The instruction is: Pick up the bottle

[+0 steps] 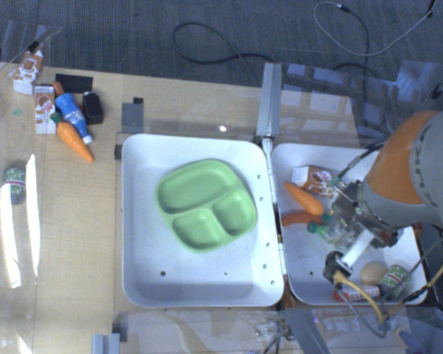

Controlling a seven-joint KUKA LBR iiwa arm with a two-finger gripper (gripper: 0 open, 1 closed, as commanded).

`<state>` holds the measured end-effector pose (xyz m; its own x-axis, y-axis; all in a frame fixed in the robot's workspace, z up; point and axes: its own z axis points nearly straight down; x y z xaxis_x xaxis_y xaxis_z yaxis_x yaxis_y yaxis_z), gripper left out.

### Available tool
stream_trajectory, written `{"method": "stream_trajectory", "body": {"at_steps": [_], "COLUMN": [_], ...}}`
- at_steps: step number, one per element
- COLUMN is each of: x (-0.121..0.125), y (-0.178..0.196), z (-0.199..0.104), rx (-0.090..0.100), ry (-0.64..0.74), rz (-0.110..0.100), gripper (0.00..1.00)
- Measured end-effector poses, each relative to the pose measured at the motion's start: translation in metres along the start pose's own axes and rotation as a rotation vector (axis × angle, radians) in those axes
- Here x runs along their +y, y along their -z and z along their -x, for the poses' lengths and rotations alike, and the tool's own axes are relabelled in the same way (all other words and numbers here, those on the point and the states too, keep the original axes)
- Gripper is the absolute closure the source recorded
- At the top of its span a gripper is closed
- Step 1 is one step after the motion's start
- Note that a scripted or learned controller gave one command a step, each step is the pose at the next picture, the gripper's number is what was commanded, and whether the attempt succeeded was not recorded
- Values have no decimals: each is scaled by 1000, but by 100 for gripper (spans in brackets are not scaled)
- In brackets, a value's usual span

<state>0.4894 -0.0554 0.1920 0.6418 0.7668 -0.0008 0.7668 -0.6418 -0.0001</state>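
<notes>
Pincer [335, 230] down in the right bin [305, 282] now, low over the clutter; whether it's wide or narrow I cannot tell from up here. Right at its tip there's a small green-capped bottle [318, 227], lying among the pieces, touching an orange carrot [304, 198] just above it. Behind that, a printed packet [318, 178] near the bin's back wall. Toward the front corner sit a pale egg [373, 272] and a green-labelled can [394, 279]. Left bin [136, 279] holds a green divided plate [206, 204], well apart from me.
</notes>
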Motion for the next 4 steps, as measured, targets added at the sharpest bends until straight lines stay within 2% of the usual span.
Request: {"method": "stream_trajectory", "body": {"at_steps": [1, 2, 3, 4], "x": [2, 2, 16, 79], "y": [113, 113, 29, -43], "z": [-6, -6, 23, 25], "rx": [1, 0, -1, -1], "ry": [-45, -45, -106, 4], "rz": [2, 1, -1, -1], "gripper": [100, 0, 0, 0]}}
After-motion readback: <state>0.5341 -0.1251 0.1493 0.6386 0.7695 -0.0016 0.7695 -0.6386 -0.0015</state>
